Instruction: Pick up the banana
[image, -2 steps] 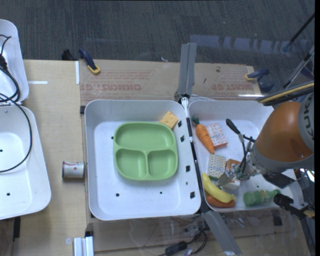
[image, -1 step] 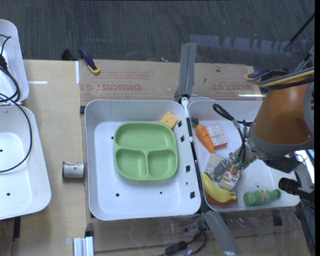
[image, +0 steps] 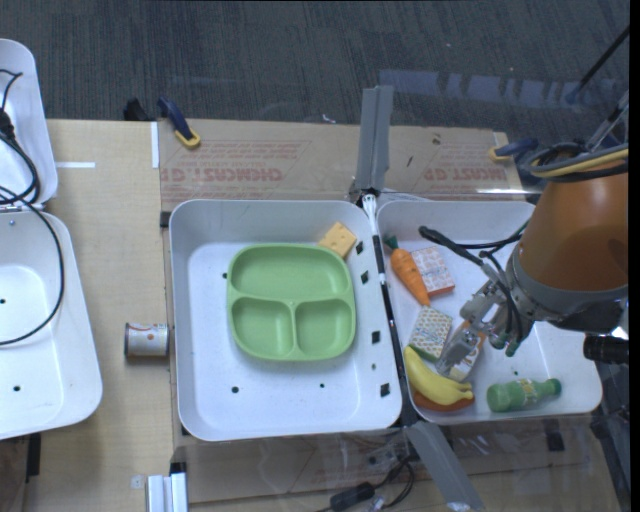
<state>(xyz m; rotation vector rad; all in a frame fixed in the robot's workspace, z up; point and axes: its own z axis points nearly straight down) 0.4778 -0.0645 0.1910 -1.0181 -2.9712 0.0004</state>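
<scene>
Camera view: two white bins are seen side by side on the bench. The left bin (image: 190, 330) holds a green divided plate (image: 292, 302) near its middle, with a yellow sponge-like block (image: 338, 240) touching the plate's upper right corner.

The right bin (image: 575, 395) holds the clutter. The banana (image: 432, 381) is located at the bin's near left corner, lying flat and curved, with an orange-red item (image: 443, 404) tucked just under its lower edge. A carrot (image: 408, 275) is laid along the upper left, just beside a pink patterned box (image: 433, 270). A second speckled box (image: 432, 330) is set between the carrot and the banana, touching or nearly touching the banana's upper end. A green bottle (image: 522, 393) is laid on its side near the bin's front right.

The arm (image: 580, 240) is brought in from the right, its orange band filling the upper right over the bin. The gripper (image: 462, 352) is positioned low, just above and right of the banana, close to it. Nothing is seen clamped between the fingers; whether they are apart or together cannot be told from this angle.

Outside the bins, a small can (image: 147, 340) is seen lying on the bench left of the left bin.
</scene>
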